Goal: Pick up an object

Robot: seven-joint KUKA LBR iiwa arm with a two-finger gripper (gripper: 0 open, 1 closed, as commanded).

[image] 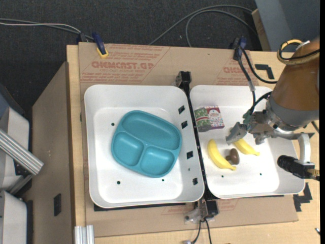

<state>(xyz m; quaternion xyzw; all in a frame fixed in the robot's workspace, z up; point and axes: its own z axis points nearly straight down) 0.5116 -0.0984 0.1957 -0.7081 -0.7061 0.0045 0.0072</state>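
A: Which object is in play?

B: Likely the small banana (247, 147), lying on the floor of the right bin (264, 184) directly under the fingers (242, 131). A larger banana (219, 155) lies to their left and lower in the frame, with a brown, rounded lump (232, 156) touching its right side. A green-and-pink printed packet (208, 118) sits further left and up, near the bin's inner wall.

A: And the fingers themselves?

B: They hang low over the bin, just above the small banana. Whether they are spread or closed cannot be told from this angle; nothing is visibly held between them.

A: So what stage is this?

B: By appearances, the approach. No object has left the bin floor. The next move would call for a straight descent with the fingers straddling the small banana across its narrow width, then a close and a lift.

A: Any trouble ahead?

B: The bananas look smooth and curved, so a pinch off the middle could roll one aside. The brown lump is close by and could be nudged.

A: What lies beyond?

B: The left bin (96, 111) holds a teal tray (146, 143) with three compartments, glossy, with rounded corners. Both bins are shallow white plastic on a cardboard-covered worktop (127, 60) printed with red lettering. The arm (299, 93), grey with an orange band, reaches in from the right.
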